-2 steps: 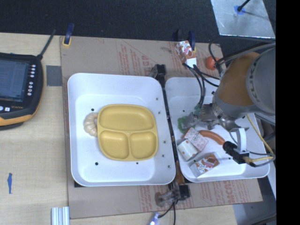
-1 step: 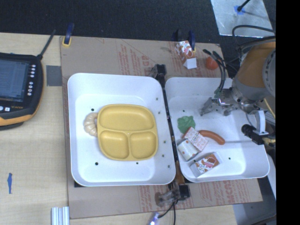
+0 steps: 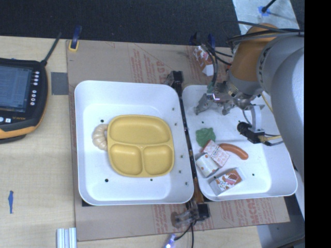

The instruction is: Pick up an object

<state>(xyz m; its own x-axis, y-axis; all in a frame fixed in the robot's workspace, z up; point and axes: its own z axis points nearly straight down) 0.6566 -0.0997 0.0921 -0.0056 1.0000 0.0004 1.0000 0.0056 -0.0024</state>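
My gripper (image 3: 213, 108) hangs over the far left part of the right bin (image 3: 282, 187), with its two fingers (image 3: 201, 107) spread open and nothing between them. Just below it in that bin lies a green leafy piece (image 3: 205, 135). Further toward the front are a red-and-white packet (image 3: 213, 155), an orange sausage (image 3: 234, 151) and a second packet (image 3: 226, 180). The gripper is above the bin floor and touches none of these.
The left bin (image 3: 93, 187) holds a yellow divided plate (image 3: 140, 144) with a beige lump (image 3: 99, 136) tucked at its left edge. A tablet (image 3: 18, 94) lies on the bench at far left. The arm's cables and a black plug (image 3: 249, 132) hang over the right bin.
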